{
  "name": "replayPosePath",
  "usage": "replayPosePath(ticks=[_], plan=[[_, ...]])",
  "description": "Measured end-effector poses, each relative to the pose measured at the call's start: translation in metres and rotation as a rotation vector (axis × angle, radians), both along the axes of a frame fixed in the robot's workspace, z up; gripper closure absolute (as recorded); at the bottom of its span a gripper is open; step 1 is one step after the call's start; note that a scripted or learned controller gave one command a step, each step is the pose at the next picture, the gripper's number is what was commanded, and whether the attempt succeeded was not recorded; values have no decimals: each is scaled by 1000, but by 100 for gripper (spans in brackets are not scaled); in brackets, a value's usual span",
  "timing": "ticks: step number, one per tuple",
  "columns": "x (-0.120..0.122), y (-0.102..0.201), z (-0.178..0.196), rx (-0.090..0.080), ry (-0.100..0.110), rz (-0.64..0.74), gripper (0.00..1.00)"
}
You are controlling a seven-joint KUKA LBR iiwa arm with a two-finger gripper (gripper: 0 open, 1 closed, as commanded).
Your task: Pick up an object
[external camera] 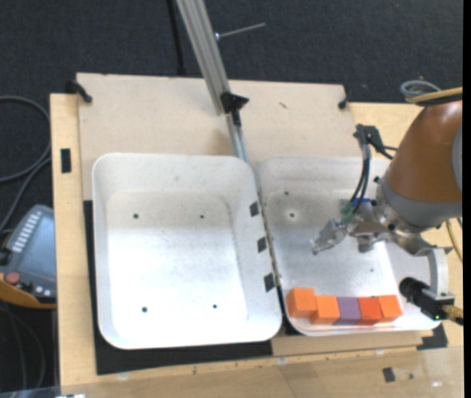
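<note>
Several small blocks lie in a row along the front wall of the right bin [302, 181]: an orange block [303, 302] at the left end, a second orange one [327, 308], a purple block [348, 309], a red-orange one [371, 308] and an orange one [390, 307] at the right end. My gripper [345, 240] hangs over the middle of the right bin, behind the row and apart from it. Its two fingers stand open, and only the white bin floor shows between them.
The left bin [103, 222] sits beside the right one, the two touching at a shared rim with small black clips. A slanted aluminium bar [206, 44] rises from the back of the bench. Cables and a handheld pendant [24, 255] lie off the bench's left edge.
</note>
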State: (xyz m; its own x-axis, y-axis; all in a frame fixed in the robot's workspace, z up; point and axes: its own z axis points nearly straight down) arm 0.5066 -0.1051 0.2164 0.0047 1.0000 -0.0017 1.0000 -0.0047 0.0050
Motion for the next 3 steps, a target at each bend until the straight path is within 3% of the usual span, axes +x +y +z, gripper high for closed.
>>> replayPosePath(ticks=[1, 2, 3], plan=[[33, 18, 16, 1, 1, 10, 0], [40, -91, -100, -2, 11, -1, 0], [139, -108, -118, -3, -4, 10, 0]])
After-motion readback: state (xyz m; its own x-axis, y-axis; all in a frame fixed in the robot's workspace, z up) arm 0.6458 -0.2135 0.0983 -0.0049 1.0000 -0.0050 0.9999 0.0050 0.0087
